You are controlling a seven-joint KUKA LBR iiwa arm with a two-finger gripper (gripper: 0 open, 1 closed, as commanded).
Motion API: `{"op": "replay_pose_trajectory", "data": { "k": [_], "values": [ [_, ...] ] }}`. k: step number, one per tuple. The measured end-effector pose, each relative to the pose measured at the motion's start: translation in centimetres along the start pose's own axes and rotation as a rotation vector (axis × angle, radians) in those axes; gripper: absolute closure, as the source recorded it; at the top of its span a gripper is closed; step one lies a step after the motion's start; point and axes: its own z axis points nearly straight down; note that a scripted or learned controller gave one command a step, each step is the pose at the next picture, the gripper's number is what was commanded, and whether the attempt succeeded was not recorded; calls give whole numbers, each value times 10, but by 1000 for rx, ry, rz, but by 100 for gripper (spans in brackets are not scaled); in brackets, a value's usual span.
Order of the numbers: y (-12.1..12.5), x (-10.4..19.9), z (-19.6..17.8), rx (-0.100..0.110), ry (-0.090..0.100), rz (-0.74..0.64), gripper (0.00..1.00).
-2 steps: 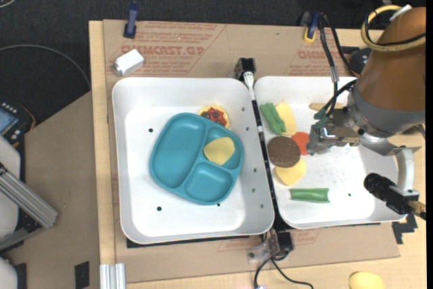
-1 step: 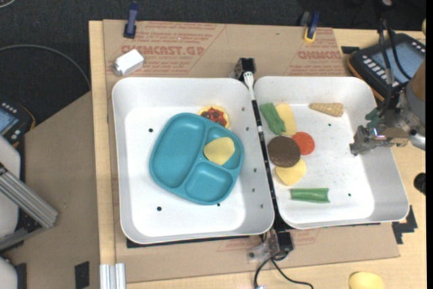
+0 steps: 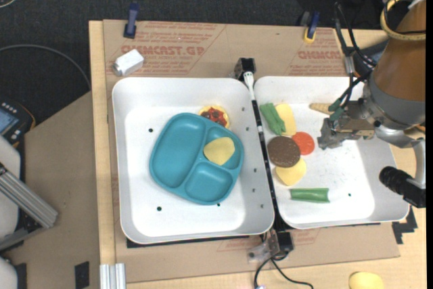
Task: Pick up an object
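Several toy foods lie in the right bin (image 3: 379, 206); the gripper (image 3: 331, 132) hovers beside the red disc (image 3: 304, 143), apparently approaching; next comes descent

A cardboard-topped desk (image 3: 203, 44) carries two shallow white bins touching side by side: the left bin (image 3: 135, 145) toward nine o'clock, the right bin (image 3: 358, 199) toward three. A small white block (image 3: 128, 62) lies near the desk's eleven o'clock corner.

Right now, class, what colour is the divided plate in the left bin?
Teal blue, the divided plate in the camera view.
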Motion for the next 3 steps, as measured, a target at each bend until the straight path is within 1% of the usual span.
{"op": "replay_pose_trajectory", "data": {
  "k": [1,2,3],
  "values": [
    [-2,-4,26,9,0,9,100],
    [-3,-70,87,9,0,11,100],
    [-2,-68,74,4,-2,8,100]
  ]
}}
